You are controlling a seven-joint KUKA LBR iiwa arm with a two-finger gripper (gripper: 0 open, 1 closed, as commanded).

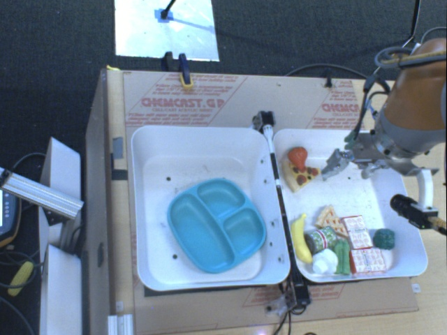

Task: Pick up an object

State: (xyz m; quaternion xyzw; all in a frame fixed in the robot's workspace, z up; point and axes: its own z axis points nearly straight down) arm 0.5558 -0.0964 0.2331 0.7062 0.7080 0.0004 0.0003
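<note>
Two white bins: left bin (150, 187) with one blue divided tray (216, 223); right bin (408, 260) with one pizza slice (302, 178), one red tomato (298, 155), one banana (301, 238), two red-white cartons (360, 244). Pizza yellow, red-dotted, far-left corner. Gripper (334, 165) just right of pizza, jaws open, gripping nothing.

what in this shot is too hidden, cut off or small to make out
- Gripper, camera view: small and grey against the white bin; whether it is open or shut is unclear, and nothing is seen held.
- Arm: its upper part is cut off by the right edge.
- Printed cartons in the right bin: their print is too small to read.
- Pile by the banana: pieces overlap, so the green and white ones cannot be identified.
</note>
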